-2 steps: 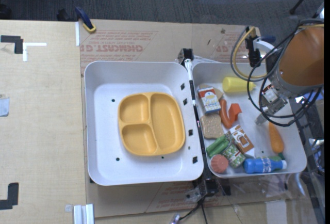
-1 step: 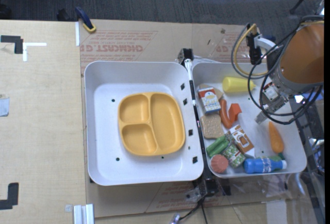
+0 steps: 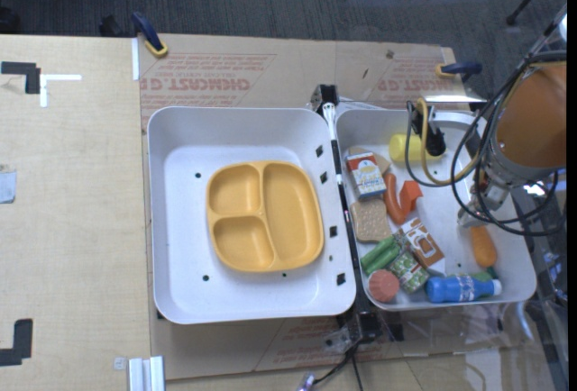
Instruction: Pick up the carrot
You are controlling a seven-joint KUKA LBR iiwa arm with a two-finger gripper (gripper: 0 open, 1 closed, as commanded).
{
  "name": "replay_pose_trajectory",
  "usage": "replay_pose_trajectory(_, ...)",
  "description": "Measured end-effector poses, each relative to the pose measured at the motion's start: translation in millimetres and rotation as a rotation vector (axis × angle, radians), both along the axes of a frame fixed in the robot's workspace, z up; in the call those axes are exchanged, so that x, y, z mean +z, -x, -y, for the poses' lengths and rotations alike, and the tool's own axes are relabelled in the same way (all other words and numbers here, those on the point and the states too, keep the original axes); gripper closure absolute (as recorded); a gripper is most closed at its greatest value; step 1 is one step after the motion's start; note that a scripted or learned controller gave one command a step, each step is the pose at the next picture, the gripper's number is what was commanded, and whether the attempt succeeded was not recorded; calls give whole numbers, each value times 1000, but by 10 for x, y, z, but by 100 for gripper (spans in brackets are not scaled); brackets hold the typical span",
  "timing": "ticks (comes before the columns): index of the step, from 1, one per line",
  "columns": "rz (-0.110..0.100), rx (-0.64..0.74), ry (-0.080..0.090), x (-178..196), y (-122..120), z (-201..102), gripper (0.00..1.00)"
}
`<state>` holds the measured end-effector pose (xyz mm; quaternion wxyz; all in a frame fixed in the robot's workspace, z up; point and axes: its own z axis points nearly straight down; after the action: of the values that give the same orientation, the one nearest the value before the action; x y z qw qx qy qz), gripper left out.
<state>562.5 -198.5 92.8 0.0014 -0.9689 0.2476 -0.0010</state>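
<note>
Carrot (image 3: pixel 393 197) wedged between carton (image 3: pixel 365 175) and cracker (image 3: pixel 370 220), right bin (image 3: pixel 518 277); arm (image 3: pixel 532 114) above; claw state unreadable.

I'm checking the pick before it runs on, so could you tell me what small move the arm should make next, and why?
Probably shift the arm toward the left bin's side and lower it over the carrot. The carrot lies in the right bin, between the small carton and the cracker, while the arm sits over the bin's right edge, off the carrot. Neighbours crowd it, so descend carefully.
</note>
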Motion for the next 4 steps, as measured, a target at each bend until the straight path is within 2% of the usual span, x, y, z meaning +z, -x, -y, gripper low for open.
replay_pose_trajectory(1,2,301,1,-2,229,5,100)
replay_pose_trajectory(2,8,301,-2,99,199,-19,100)
replay_pose_trajectory(3,8,305,-9,4,702,46,100)
replay_pose_trajectory(4,11,304,-12,97,675,23,100)
